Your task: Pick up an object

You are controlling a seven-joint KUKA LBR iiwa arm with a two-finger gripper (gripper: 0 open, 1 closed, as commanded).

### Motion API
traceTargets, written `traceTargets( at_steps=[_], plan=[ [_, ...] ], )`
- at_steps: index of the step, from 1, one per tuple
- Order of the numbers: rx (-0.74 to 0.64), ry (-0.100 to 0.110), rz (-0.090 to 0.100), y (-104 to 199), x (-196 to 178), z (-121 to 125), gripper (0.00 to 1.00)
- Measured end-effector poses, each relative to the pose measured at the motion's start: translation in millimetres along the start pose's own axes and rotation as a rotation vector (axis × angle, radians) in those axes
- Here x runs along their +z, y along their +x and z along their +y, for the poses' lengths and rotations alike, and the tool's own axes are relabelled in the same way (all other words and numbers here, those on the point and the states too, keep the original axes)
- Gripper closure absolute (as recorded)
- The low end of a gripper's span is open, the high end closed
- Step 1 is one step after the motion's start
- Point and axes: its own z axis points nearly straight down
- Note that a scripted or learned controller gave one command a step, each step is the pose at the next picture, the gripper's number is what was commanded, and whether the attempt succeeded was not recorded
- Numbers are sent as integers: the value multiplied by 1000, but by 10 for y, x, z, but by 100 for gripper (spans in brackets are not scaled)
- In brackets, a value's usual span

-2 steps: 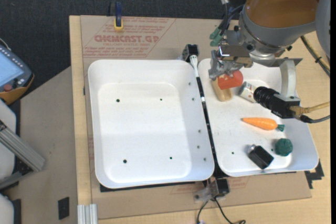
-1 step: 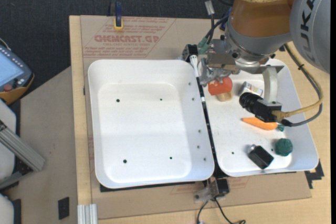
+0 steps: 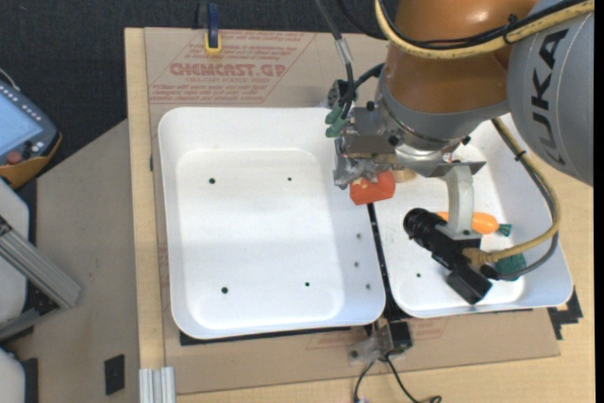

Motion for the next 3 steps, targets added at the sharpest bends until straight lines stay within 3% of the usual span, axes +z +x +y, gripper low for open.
traceTargets(
  at_steps=[1,2,3],
  plan=[
    [2,-10,1,142,-594,-97,100],
    [7,3,-3,50,154,-35,100],
    [5,-4,-1,55,116,-32,0]
  ],
)
